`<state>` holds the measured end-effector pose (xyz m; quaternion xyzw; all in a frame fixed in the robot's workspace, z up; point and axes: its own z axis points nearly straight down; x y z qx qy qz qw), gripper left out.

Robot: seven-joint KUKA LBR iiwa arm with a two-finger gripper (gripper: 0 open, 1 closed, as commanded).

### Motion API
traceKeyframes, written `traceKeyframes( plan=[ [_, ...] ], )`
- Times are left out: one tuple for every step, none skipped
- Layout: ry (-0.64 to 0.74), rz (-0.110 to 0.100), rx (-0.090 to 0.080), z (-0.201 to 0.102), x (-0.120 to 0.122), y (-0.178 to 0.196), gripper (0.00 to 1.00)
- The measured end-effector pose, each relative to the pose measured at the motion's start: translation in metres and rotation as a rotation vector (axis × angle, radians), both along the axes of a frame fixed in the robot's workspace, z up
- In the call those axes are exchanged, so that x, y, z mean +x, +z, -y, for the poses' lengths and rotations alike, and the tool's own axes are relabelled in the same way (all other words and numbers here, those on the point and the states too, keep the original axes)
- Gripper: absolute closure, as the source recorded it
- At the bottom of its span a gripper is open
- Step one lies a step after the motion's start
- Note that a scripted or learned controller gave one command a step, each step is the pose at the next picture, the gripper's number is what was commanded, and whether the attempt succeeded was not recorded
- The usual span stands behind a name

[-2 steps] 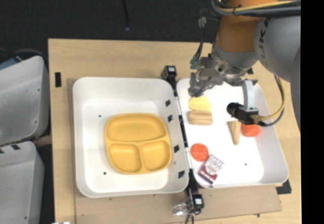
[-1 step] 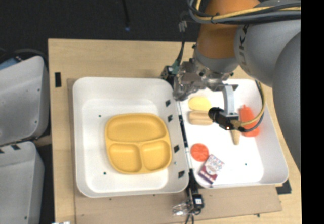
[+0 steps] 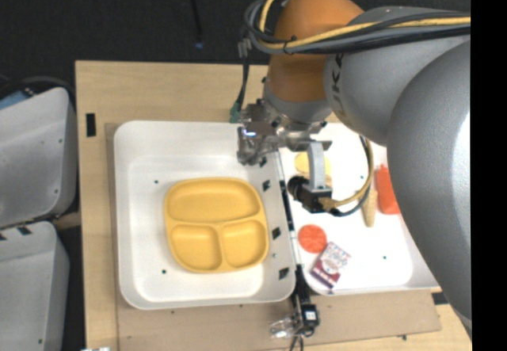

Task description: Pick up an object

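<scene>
My gripper [image 3: 257,143] hangs under the orange wrist band, low over the far end of the divider between the two bins. A yellow compartment tray [image 3: 215,223] lies in the left bin [image 3: 131,207]. In the right bin [image 3: 392,266] a yellow thing [image 3: 302,161] lies partly hidden beneath the gripper's body. Nearer the front are a red disc [image 3: 312,238] and a pink and white packet [image 3: 330,265]. An orange piece [image 3: 386,189] and a wooden stick [image 3: 368,205] lie along the right side, partly under the arm.
The big grey arm covers the right bin's far and right parts. The bench's wooden edge [image 3: 95,183] runs around both bins. A grey cover [image 3: 32,155] stands to the left of the bench.
</scene>
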<state>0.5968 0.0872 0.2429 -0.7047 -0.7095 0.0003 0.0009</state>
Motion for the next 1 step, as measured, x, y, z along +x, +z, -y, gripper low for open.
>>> traceKeyframes(
  plan=[
    [-0.005, 0.001, 0.000, 0.0031, 0.0004, 0.0005, 0.00]
  ],
)
